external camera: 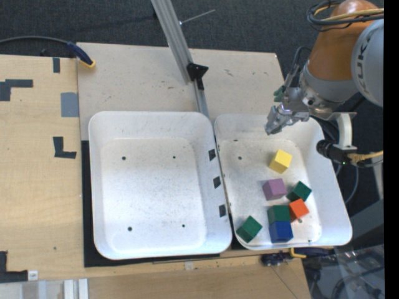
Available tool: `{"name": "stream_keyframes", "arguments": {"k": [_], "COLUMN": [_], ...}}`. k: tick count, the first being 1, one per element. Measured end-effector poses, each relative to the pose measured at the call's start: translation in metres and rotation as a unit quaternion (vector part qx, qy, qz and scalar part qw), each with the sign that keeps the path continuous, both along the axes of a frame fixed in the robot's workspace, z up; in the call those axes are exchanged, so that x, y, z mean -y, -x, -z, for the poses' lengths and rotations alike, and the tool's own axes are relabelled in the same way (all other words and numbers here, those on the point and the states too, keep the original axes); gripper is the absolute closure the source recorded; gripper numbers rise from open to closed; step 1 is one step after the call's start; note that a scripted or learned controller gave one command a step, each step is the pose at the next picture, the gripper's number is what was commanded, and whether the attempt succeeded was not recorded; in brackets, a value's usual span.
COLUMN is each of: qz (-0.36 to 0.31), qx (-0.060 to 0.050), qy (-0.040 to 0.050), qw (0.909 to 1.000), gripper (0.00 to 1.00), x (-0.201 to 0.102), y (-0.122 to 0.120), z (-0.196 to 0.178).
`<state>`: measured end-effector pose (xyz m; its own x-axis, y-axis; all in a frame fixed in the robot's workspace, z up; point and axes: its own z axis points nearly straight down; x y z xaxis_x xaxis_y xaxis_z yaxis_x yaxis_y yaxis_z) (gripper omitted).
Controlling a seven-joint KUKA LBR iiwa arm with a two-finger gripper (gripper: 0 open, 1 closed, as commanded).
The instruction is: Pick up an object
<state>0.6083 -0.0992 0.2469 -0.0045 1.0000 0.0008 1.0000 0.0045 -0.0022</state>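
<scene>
The right bin (249, 136) holds several small blocks: a yellow cube (280, 161), a purple cube (274, 189), a dark green block (303, 190), an orange block (299, 209), a green block (279, 214), a blue cube (281, 231) and a green cube (250, 228) at the front left. My gripper (275, 127) hangs over the bin's far edge, above and behind the yellow cube. Nothing shows between its fingers.
The left bin (153, 185) lies beside the right one. A slanted metal rail (177, 42) runs from the top down to the gap between the bins. Grey tape patches mark the wooden bench at left.
</scene>
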Motion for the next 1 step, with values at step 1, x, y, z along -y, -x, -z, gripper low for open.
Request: {"name": "stream_keyframes", "arguments": {"k": [1], "qz": [-0.001], "qx": [0.0], "qy": [-0.0006], "qw": [1.0], "gripper": [1.0], "x": [-0.0446], "y": [0.0159], "z": [-0.0048]}}
